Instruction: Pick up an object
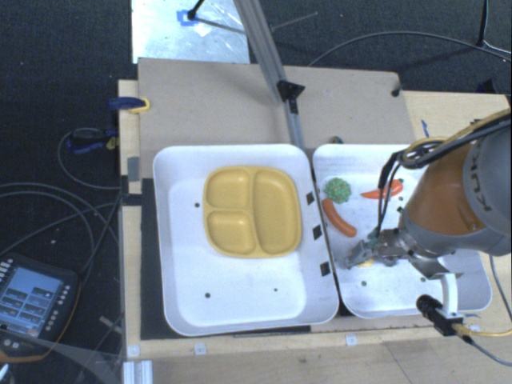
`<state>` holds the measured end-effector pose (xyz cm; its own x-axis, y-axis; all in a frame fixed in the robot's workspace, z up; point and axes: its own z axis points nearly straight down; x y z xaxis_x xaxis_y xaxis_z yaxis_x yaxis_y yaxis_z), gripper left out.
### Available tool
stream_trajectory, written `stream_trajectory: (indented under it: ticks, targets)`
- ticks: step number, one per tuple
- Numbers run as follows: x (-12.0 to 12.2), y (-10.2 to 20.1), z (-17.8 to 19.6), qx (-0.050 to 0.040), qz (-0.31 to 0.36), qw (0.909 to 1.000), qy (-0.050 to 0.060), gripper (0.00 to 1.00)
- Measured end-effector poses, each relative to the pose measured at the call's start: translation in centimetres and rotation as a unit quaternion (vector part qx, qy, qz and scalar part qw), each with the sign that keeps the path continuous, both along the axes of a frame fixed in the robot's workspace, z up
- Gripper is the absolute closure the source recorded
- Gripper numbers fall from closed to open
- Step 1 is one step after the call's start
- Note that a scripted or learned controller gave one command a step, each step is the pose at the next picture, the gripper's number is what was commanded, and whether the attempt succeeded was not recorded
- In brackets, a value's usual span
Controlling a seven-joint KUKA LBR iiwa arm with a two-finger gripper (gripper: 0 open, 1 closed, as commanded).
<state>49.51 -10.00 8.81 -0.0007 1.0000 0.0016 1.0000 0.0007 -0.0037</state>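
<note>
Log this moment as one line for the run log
arm: over right bin | gripper: low, below sausage | broccoli, carrot: untouched | yellow tray: left bin

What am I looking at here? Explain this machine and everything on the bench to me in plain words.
This is one camera looking down at a slant on a bench. The grey and orange robot arm reaches in from the right; its gripper hangs low over the right bin. That bin holds toy food: a green broccoli, a sausage and an orange carrot. The left bin holds a yellow divided plate. I cannot tell whether anything is held.
</note>
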Motion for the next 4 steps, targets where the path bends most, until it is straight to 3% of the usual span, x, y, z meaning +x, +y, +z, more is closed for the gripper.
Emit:
stream_trajectory:
  ticks: [1, 3, 4]
  targets:
    - [0.2, 0.0, 1.3, -0.0007, 0.0, 1.0, -0.003, 1.0]
    - [1.0, -0.1, 12.1, -0.0014, 0.002, 1.0, -0.006, 1.0]
    - [2.1, 6.0, 12.1, 0.0003, 0.006, 1.0, -0.004, 1.0]
